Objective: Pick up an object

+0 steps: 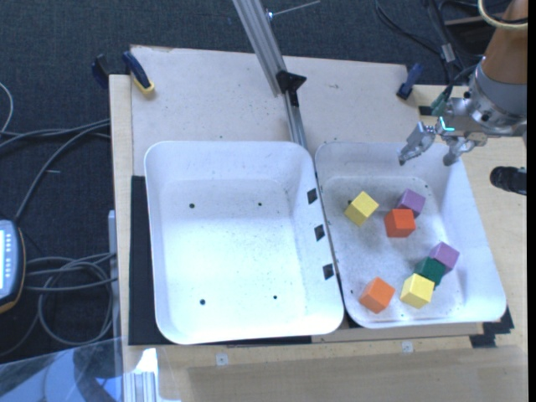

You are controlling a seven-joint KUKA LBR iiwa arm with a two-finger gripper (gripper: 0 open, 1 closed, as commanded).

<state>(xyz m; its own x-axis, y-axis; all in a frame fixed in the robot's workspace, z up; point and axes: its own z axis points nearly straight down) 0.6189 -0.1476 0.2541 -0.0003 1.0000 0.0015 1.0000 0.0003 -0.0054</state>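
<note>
Pincer: the pincer (434,146) hangs over the far edge of the right bin (479,224), fingers spread apart with nothing between them.
Arm: the arm (502,65) comes in from the upper right, grey wrist below an orange band.
Right bin: holds seven blocks, all in its middle and near half; the far strip under the pincer is bare.
Far group: a yellow block (362,208) sits left of a red block (400,222), and a purple block (411,200) touches the red one on its far side.
Near group: a second purple block (444,255) rests against a green block (432,270), with a second yellow block (417,290) just beside it; an orange block (378,294) lies a little to the left.
Open room: a gap separates the two groups; the yellow block in the far group stands apart with space on its left toward the bin wall.
Left bin: the left bin (159,191) touches the right bin along their shared rim.
Counter: the counter (209,99) shows bare wood beyond both bins, crossed by a slanted metal bar (260,32).
</note>
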